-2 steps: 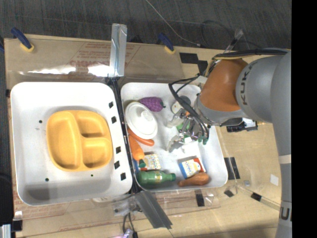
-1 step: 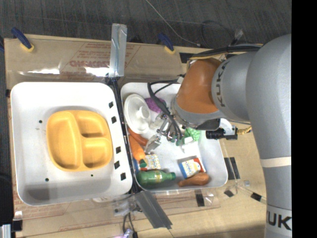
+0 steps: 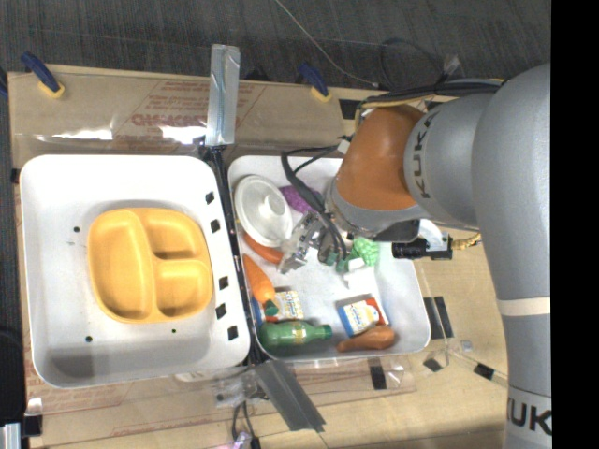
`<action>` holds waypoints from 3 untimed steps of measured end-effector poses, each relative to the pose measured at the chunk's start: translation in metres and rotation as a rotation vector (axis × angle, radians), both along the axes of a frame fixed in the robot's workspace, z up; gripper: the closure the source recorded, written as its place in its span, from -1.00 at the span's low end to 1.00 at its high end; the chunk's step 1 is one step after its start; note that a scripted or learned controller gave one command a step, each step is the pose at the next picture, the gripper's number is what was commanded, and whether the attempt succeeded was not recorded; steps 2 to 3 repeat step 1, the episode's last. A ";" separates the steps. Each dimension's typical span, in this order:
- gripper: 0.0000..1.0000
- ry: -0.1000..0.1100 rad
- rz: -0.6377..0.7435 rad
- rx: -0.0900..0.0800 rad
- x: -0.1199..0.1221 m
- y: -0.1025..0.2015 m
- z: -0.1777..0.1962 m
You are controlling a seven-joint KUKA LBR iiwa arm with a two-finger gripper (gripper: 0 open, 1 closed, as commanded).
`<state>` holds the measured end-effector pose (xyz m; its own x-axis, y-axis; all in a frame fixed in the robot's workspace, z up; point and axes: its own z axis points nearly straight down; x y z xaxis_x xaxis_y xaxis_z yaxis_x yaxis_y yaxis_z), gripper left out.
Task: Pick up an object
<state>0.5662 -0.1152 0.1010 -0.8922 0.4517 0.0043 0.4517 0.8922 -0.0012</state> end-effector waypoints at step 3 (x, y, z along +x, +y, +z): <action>1.00 -0.018 -0.073 -0.003 0.006 0.024 0.185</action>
